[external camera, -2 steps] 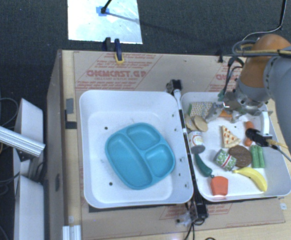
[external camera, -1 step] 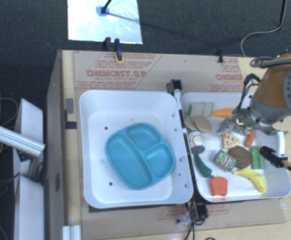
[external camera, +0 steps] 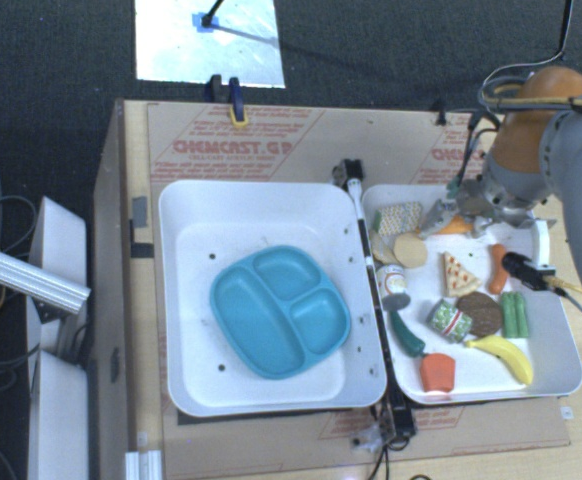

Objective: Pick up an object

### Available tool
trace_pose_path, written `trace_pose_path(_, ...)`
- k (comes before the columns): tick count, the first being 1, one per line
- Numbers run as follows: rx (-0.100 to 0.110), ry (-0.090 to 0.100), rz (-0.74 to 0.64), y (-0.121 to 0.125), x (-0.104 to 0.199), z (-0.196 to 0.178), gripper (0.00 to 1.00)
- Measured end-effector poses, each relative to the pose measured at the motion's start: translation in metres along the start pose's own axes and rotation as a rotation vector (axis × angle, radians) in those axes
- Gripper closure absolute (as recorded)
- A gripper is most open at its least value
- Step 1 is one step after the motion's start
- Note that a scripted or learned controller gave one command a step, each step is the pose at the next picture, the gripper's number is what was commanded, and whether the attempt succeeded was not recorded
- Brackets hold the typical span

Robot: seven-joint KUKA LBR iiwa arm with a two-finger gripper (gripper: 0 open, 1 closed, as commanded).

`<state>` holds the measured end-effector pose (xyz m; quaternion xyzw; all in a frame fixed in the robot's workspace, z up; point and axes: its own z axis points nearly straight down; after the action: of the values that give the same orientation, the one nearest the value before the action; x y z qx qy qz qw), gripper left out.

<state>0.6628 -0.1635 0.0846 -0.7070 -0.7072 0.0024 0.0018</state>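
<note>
At the far edge of the right-hand bin [external camera: 569, 368], down low among toy food: the gripper [external camera: 443, 216], hanging just beside a small orange piece [external camera: 457, 226] and close to a pale checked cracker [external camera: 399, 216]. Spread or closed, impossible to tell at this slant, and nothing visibly clamped in it.

Nearest candidate for picking, by the look of things: that orange piece, lying against the back wall of the bin, partly hidden under the wrist. Probably light hollow plastic, stiff and somewhat slick, so likely to squirt sideways under an off-centre squeeze. Best taken across its narrow width, squarely, with room left on the wall side.

Other choices scattered toward the front, all well apart from the gripper:
- pizza slice [external camera: 458, 273] — flat and thin, awkward to get under
- round tan disc [external camera: 409, 250], just below the cracker, equally flat
- banana [external camera: 503, 356], curved, easiest gripped across the middle
- small green can [external camera: 449, 318], rigid, apt to roll if nudged
- carrot [external camera: 498, 268], slim, lying touching or almost touching the other pieces

Crowding a risk everywhere here — a neighbour easily bumped on the way down.

Over in the left bin [external camera: 186, 268], just a blue divided plate [external camera: 279, 310], wide and shallow, a poor fit for a two-finger pinch except at the rim.
</note>
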Motion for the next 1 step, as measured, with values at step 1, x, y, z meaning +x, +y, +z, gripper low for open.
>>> trace_pose_path(1, -0.008, 0.011, -0.007, -0.0577, -0.0372, -0.0011, 0.00)
